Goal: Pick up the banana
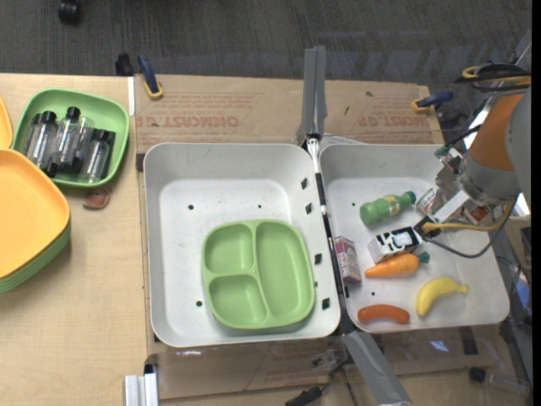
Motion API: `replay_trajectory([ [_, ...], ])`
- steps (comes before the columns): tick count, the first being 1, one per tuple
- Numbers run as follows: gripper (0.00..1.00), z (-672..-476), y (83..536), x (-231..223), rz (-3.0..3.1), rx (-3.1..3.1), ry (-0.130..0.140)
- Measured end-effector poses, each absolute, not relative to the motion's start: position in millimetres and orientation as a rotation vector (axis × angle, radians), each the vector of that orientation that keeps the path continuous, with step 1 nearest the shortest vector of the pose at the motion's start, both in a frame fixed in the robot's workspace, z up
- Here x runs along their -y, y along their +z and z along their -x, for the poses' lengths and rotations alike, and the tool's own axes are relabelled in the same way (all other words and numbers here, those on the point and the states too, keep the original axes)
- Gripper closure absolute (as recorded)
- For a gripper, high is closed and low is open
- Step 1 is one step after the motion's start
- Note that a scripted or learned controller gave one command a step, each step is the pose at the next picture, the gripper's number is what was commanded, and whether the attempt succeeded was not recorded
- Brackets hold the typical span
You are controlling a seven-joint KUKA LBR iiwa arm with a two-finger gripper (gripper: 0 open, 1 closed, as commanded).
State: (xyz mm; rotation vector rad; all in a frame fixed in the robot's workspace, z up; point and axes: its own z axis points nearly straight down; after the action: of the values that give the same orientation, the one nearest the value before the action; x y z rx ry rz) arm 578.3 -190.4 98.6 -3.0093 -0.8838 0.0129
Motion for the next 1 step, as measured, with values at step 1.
replay_trajectory([
  [1,1.0,-611.3,111.4,212.2,3.125,0.321,0.007],
])
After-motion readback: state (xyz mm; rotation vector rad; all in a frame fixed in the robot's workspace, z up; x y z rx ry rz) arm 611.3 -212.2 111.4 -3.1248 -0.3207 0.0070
